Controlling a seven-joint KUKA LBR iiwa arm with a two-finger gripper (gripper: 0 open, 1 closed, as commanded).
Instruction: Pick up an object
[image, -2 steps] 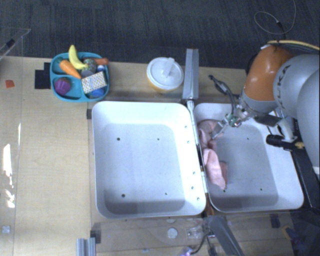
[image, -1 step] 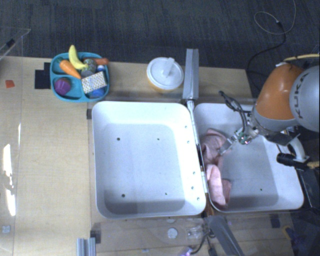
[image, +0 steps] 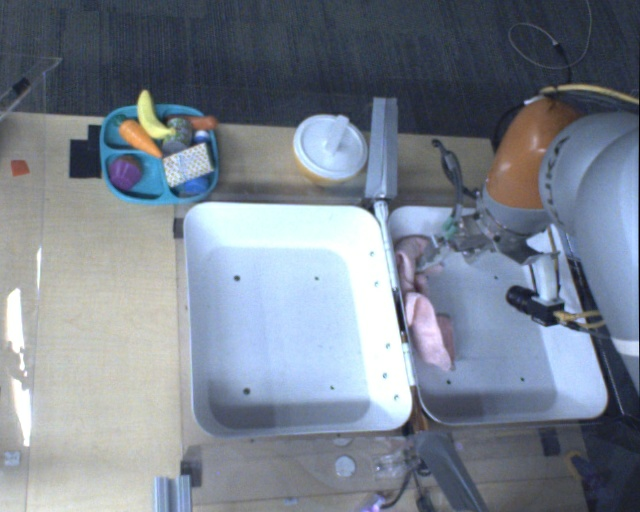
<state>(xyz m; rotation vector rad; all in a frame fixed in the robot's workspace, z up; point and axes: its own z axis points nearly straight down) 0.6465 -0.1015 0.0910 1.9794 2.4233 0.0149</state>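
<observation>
Down at the right of the frame, the grey arm (image: 590, 180), with its orange band (image: 525, 160), hung over the right bin (image: 520, 395). Its claw (image: 440, 250) sat low in that bin's upper left corner, just beside a pink cloth (image: 428, 335) that lay along the bin's left wall; whether the tips touched the cloth could not be told, and how far the claw stood open could not be told either, as the tips were small and blurred against the white. Nothing was plainly held. The left bin (image: 290, 410) filled the middle of the frame, touching the right bin along a shared edge. At the upper left, on the tabletop (image: 90, 330), stood a blue tray (image: 115, 190) of toy food with a banana (image: 150, 118) on top. A white lidded cup (image: 330, 148) stood at top centre.
</observation>
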